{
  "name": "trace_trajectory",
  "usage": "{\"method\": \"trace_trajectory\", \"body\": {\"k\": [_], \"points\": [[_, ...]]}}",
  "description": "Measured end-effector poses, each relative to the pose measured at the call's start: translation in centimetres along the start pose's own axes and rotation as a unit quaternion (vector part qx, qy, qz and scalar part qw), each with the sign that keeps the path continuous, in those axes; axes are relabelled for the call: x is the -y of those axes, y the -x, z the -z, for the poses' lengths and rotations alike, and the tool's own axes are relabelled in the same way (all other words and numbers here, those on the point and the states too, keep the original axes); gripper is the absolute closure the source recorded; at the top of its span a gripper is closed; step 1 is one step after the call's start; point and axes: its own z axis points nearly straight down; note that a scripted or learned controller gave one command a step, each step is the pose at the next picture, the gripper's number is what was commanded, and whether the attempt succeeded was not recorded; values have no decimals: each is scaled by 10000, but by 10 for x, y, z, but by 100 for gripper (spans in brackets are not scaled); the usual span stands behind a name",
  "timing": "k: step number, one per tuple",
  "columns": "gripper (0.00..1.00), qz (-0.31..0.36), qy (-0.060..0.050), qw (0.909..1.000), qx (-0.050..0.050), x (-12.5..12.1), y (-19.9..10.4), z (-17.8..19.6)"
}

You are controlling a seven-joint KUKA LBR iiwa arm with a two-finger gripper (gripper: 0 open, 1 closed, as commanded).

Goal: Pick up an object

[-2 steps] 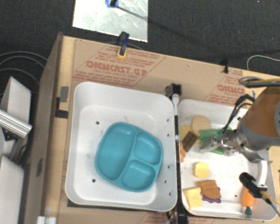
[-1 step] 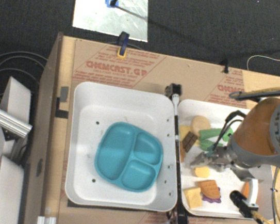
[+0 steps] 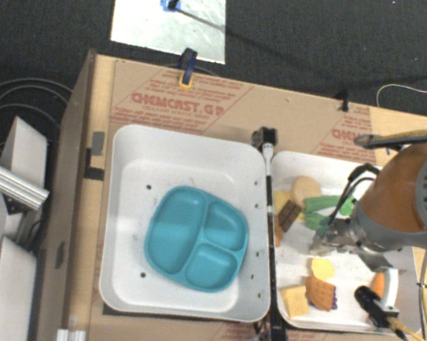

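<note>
The right bin (image 3: 349, 327) holds several toy food pieces. A cream round piece (image 3: 304, 189) and a green piece (image 3: 319, 206) lie at its back left, with a brown block (image 3: 290, 214) beside them. Toward the front are a yellow round piece (image 3: 323, 268), a brown waffle-like piece (image 3: 321, 294) and a pale yellow wedge (image 3: 295, 302). My gripper (image 3: 332, 239) reaches down from the right into the middle of this bin, just in front of the green piece and just behind the yellow round piece. The wrist hides what lies directly beneath it.
The left bin (image 3: 143, 163) carries a blue divided plate (image 3: 197, 238). A narrow rail (image 3: 270, 214) with a black clamp at its far end runs between the two bins. The grey and orange arm (image 3: 408, 199) covers the right bin's back right part.
</note>
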Motion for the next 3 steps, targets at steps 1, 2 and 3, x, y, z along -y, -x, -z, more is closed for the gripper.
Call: {"method": "trace_trajectory", "body": {"k": [1,2,3], "points": [[0,0,-2,10000,-2,0,0,0],[0,-16,-30,10000,-6,45,5,-11],[0,17,-17,10000,-11,42,-20,-11]]}}
